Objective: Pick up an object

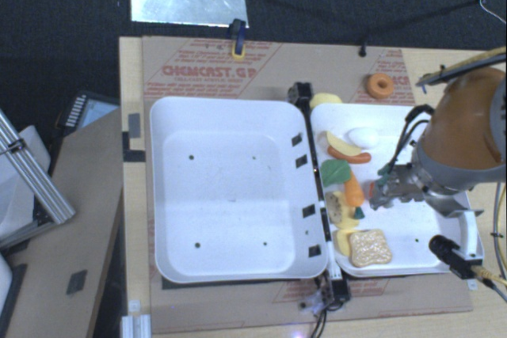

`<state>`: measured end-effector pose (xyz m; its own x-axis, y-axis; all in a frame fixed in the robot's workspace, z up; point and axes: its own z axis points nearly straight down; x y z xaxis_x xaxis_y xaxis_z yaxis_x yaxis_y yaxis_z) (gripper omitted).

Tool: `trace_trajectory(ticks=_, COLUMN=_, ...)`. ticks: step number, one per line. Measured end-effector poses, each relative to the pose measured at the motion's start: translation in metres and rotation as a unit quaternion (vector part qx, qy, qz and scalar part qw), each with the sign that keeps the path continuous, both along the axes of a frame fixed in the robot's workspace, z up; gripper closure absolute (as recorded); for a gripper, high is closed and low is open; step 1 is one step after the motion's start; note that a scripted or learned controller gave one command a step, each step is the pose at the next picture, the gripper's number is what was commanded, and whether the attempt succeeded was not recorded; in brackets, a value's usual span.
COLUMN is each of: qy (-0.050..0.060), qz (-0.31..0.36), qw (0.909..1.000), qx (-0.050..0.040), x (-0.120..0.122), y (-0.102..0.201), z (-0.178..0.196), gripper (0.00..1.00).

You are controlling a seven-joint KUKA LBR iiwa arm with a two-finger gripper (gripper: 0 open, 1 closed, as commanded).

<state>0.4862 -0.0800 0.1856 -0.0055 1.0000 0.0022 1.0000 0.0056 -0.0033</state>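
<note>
The right bin (pixel 412 237) holds several toy foods along its left side. There is a yellow banana slice (pixel 342 143) with a red sausage (pixel 353 157) beside it, and a white egg shape (pixel 364 137). Below them lie a green leaf (pixel 336 171), an orange carrot (pixel 353 191), a beige piece (pixel 337 207), a small yellow piece (pixel 343 240) and a bread slice (pixel 370 247). My gripper (pixel 382 191) hangs low over the bin, just right of the carrot and close to it. Nothing visibly sits in its grasp.
The left bin (pixel 156 131) lies beside the right one, with black clips (pixel 303 162) along the shared rim. A donut (pixel 380 85) rests on the cardboard behind the right bin. A yellow object (pixel 325 100) sits at that bin's back left corner. The arm's body (pixel 467 131) covers the bin's right part.
</note>
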Motion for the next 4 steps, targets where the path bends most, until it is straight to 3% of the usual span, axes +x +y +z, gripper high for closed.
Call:
trace_trajectory(ticks=1, qy=-0.002, qz=-0.005, qw=1.0, qx=-0.0019, x=0.0, y=-0.057, z=-0.106, gripper=1.0)
trace_trajectory(ticks=2, qy=-0.006, qz=0.002, qw=1.0, qx=-0.0015, x=0.052, y=-0.016, z=-0.031, gripper=1.0)
trace_trajectory(ticks=3, qy=0.0, qz=-0.002, qw=1.0, qx=-0.0004, x=0.016, y=-0.01, z=-0.069, gripper=1.0)
trace_trajectory(ticks=4, qy=-0.007, qz=0.0, qw=1.0, qx=-0.0023, x=0.114, y=-0.025, z=-0.075, gripper=1.0)
